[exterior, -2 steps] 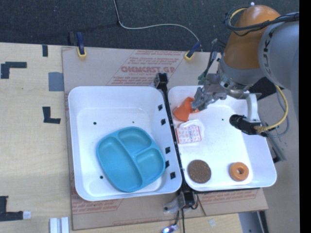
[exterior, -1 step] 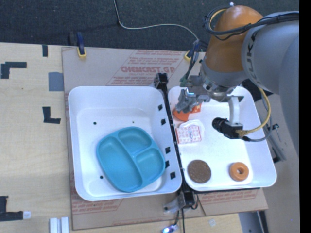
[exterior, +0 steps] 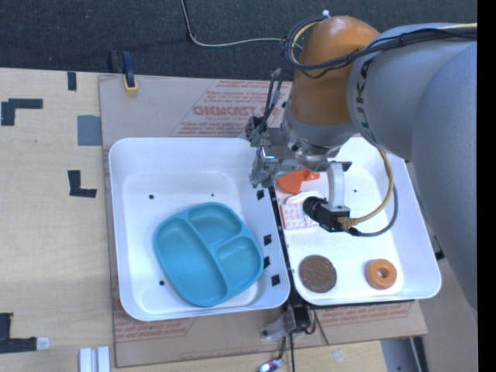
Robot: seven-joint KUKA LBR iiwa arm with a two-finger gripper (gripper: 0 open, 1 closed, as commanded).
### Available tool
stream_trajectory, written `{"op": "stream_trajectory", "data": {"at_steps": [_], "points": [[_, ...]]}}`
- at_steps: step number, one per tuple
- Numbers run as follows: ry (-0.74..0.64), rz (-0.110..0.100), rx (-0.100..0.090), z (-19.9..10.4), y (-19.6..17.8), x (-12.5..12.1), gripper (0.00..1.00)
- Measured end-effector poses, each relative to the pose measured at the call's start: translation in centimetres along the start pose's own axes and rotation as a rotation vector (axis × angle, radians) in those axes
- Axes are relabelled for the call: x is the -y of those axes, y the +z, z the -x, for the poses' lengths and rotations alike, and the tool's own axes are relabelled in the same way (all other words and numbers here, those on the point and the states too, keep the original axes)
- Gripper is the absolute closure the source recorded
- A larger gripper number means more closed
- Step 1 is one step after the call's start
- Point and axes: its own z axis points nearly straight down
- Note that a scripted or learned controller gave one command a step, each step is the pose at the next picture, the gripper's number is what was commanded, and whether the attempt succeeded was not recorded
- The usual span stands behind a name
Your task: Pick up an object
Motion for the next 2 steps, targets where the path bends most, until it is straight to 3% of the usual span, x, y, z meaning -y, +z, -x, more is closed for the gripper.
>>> {"op": "stream_trajectory", "data": {"at_steps": [1,2], "points": [[0.000,0.000,0.000,-4.64,-0.52,2.01,1.00],[0.004,0.001,0.002,-4.32,-0.50,1.93,0.00]]}}
